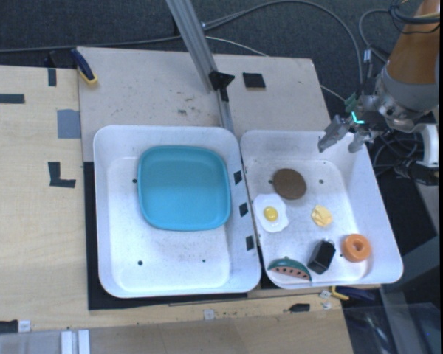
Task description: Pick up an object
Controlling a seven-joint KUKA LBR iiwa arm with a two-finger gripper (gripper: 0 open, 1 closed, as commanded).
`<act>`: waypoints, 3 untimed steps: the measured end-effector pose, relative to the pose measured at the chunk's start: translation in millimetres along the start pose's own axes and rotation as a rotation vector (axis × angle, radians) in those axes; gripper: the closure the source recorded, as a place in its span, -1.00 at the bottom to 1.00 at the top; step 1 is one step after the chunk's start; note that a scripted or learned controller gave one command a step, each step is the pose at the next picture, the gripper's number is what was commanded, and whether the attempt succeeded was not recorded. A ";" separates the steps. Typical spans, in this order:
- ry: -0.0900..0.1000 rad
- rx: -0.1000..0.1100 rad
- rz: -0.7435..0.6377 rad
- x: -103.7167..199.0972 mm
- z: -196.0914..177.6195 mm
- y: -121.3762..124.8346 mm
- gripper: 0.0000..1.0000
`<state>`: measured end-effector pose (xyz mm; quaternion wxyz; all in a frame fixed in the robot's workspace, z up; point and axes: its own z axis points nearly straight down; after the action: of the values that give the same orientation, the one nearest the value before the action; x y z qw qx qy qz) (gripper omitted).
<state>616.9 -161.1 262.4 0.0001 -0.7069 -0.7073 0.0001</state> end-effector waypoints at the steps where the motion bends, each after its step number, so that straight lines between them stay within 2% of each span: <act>1: 0.000 0.000 0.000 0.0 0.1 0.0 -1.00; 2: 0.000 0.004 0.000 -6.9 48.7 4.9 -1.00; 3: 0.001 0.004 0.000 -0.2 93.5 4.0 -1.00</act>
<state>620.8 -161.3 168.9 0.0017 -0.7068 -0.7074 0.0012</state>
